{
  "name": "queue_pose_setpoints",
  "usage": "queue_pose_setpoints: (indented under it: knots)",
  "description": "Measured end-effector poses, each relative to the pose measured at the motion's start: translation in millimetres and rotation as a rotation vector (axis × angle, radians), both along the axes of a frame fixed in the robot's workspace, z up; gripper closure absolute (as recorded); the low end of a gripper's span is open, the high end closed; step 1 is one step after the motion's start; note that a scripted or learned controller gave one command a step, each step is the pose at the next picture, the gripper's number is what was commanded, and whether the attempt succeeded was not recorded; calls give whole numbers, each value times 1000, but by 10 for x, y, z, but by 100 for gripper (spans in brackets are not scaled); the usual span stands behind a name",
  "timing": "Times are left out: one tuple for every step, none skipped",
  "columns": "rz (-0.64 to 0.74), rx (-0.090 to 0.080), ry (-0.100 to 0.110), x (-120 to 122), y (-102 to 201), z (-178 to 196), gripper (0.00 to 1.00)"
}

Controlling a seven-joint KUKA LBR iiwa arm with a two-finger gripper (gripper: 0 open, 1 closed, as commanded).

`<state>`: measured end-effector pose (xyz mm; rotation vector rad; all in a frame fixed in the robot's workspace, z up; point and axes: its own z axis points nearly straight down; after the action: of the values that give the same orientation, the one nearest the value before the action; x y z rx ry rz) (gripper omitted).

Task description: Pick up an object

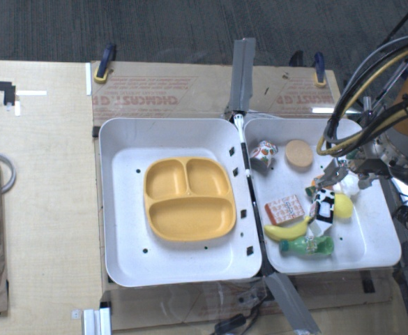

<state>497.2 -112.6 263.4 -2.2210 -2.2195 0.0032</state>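
Two white bins sit side by side on the bench (36,187). Seen from above, the left bin (120,257) holds a yellow divided plate (189,199) lying flat near its middle.

Several small things lie in the right bin (371,253). A round tan disc (300,153) rests near the far wall, with a small red, white and grey crumpled packet (263,153) to its left. A red and white carton (284,209) lies flat nearer the middle, a banana (287,230) just in front of it, and a green bottle (308,246) on its side just beside the banana, toward the near rim. A lemon (342,206) lies to the right, touching a black and white object (323,206).

The pincer (335,180) hangs low over the right bin, just above the black and white object and the lemon. Its tip is lost among small orange and white clutter, so whether it is released or clenched, and whether it touches anything, cannot be told. Nothing is visibly lifted.

The arm (399,128) reaches in from the right edge, its wrist bent down toward the bin, with black and yellow cables (360,82) looping above it.
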Motion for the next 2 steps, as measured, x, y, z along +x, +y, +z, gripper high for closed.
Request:
queue_pose_setpoints:
  knots:
    - [-85,-2,0,4,383,826,0]
    - [246,1,0,-201,-13,-781,0]
